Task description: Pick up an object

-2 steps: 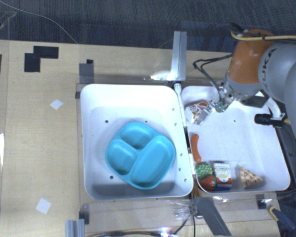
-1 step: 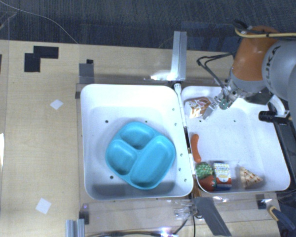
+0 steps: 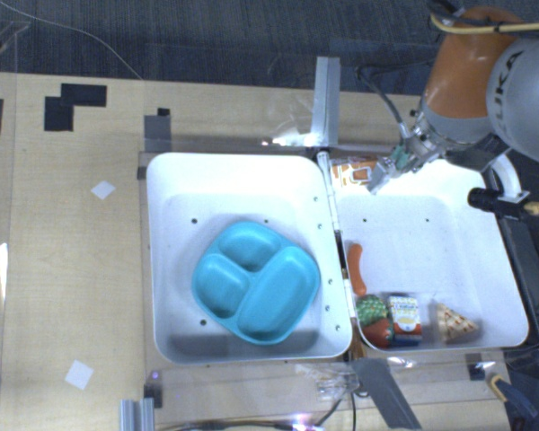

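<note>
Orange carrot-shaped toy (image 3: 356,269) lay against the left wall of the right bin (image 3: 431,214), long axis running front-to-back, with the other small items (image 3: 404,320) bunched in the front-left corner. We had the gripper (image 3: 384,176) up at the bin's back-left corner, so targets sat well toward the front; finger state we couldn't tell.

toy foods (image 3: 404,317), right bin's (image 3: 431,214) near edge
</note>
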You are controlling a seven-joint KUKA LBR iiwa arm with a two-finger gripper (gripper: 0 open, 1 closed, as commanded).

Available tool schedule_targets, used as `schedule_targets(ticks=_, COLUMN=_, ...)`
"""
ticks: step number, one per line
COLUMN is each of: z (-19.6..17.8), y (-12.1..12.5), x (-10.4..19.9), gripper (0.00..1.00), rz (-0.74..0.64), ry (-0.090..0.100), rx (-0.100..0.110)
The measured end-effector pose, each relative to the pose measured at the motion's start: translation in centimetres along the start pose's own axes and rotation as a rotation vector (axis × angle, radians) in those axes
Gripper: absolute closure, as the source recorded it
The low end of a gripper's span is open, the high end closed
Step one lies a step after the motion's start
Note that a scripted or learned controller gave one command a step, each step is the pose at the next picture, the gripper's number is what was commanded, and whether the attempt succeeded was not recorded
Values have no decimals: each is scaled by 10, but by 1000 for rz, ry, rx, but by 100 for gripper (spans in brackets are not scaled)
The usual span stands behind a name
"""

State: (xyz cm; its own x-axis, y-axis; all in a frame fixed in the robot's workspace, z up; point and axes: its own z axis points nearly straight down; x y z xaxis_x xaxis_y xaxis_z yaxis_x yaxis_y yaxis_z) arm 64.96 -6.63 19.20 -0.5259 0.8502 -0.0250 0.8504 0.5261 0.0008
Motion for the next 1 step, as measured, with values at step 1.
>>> schedule_targets(ticks=1, z=6, y=-9, x=49, gripper=100, rz=367, ry=23, rx=3)
